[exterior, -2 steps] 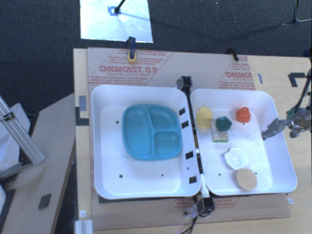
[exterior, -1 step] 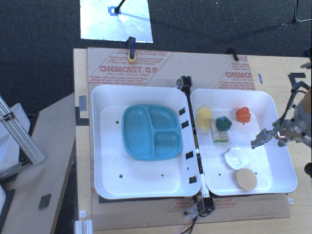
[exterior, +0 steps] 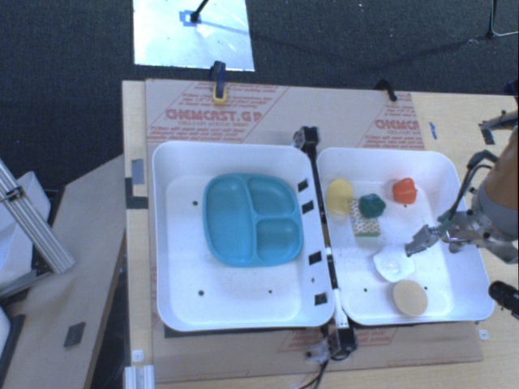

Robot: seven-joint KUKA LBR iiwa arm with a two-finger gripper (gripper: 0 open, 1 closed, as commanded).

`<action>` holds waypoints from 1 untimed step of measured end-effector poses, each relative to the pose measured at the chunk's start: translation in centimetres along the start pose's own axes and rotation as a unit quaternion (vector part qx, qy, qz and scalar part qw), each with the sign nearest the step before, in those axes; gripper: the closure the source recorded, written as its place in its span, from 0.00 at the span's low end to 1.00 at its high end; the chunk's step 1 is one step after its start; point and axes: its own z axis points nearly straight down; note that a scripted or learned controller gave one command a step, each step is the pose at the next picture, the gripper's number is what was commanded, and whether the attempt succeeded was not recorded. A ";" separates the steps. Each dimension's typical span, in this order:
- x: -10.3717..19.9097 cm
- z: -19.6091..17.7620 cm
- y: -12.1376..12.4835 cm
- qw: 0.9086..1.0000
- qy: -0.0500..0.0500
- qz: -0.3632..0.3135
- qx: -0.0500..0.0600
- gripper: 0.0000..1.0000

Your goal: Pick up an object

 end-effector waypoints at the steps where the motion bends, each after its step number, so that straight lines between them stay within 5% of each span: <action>1: 0.6 6.1 0.0 1.000 0.000 0.000 0.001 0.00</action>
